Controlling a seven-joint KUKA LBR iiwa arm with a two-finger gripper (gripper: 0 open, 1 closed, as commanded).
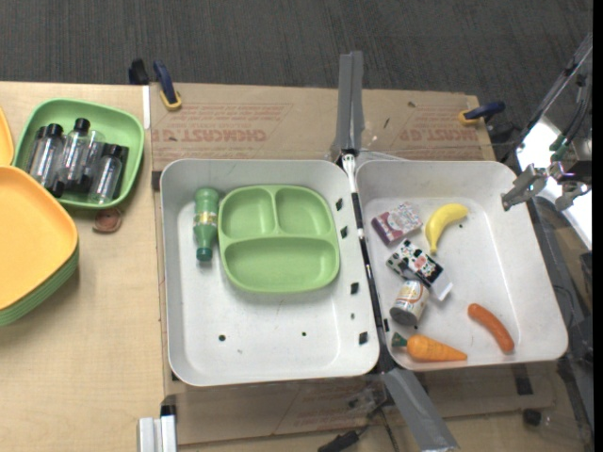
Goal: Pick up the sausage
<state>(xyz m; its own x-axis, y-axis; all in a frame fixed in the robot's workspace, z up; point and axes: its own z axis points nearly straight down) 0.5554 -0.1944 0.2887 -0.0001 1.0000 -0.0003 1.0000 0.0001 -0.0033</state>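
The sausage (pixel 491 328) is a short orange-red link lying at a slant on the floor of the right bin (pixel 528 281), near its front right corner. My gripper (pixel 521 191) hangs at the far right rim of that bin, well behind the sausage and apart from it. Nothing can be seen held in it. The arm behind it is partly cut off by the frame's right side.
In the right bin lie a carrot (pixel 435 349), a small can (pixel 408 302), a black-and-white packet (pixel 416 264), a purple packet (pixel 397 221) and a banana (pixel 445 222). The left bin (pixel 264 347) holds a green divided plate (pixel 279 237) and a green bottle (pixel 204 222).
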